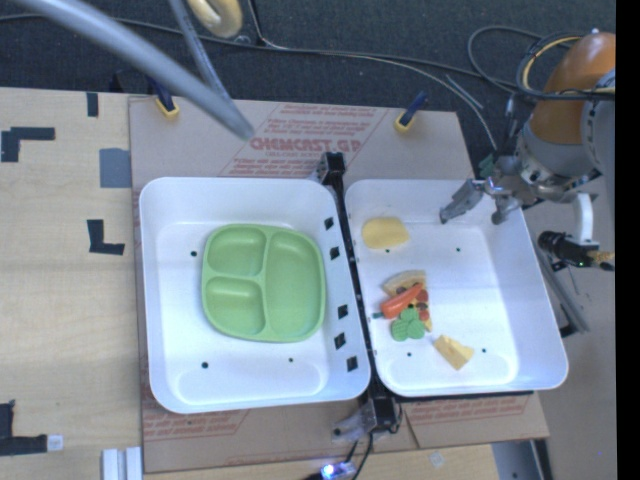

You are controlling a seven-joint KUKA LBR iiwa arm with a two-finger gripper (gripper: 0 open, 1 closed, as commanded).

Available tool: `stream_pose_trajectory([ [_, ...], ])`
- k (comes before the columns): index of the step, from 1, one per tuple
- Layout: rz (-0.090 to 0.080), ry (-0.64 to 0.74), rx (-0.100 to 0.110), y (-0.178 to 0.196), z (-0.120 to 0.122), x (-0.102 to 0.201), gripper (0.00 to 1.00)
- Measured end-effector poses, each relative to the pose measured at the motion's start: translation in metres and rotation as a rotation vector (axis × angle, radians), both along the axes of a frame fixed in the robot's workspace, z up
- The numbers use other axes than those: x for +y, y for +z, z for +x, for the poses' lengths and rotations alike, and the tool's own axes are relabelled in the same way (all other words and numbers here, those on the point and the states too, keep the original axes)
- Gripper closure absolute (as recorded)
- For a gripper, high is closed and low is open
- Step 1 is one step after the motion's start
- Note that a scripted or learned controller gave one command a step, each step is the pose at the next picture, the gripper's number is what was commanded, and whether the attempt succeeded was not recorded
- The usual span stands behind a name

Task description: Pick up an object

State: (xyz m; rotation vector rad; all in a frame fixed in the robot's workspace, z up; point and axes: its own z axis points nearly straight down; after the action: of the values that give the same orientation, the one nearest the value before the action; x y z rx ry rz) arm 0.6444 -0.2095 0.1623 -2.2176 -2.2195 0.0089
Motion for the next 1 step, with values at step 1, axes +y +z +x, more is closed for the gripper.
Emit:
stream_pose_trajectory([
  [1,0.000,0.002,0.000,-0.0650,-0.0016,0.0030,0.00],
])
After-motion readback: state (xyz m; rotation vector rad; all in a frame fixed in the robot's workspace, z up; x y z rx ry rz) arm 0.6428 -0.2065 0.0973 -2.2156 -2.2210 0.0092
